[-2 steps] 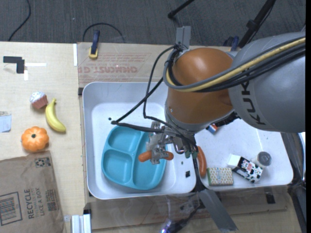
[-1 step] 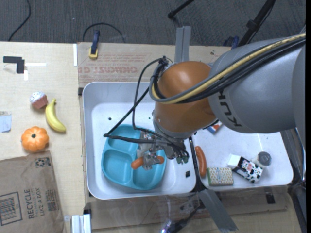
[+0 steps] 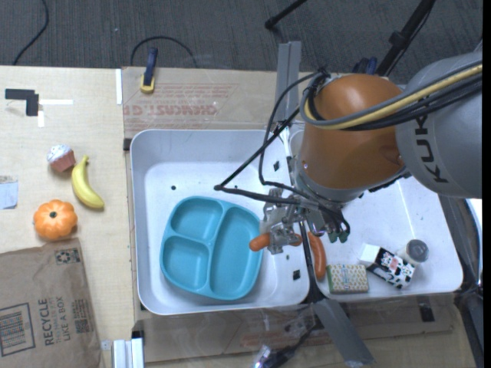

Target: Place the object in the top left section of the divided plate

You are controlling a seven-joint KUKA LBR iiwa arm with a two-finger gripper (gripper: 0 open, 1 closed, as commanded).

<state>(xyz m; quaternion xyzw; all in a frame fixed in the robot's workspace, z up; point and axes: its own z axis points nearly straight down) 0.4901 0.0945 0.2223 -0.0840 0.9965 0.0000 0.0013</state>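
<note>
The tool hangs just right of the blue divided plate, fingers closed on an orange carrot. The carrot's free end reaches the plate's right rim, over the left bin.

Bench — two white bins, banana, pumpkin, cupcake.

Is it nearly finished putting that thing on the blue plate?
Not quite. The gripper has an orange carrot-like object between its fingers, lifted to the right rim of the divided plate. Carrying it across to the top left section and letting go is what remains.
</note>
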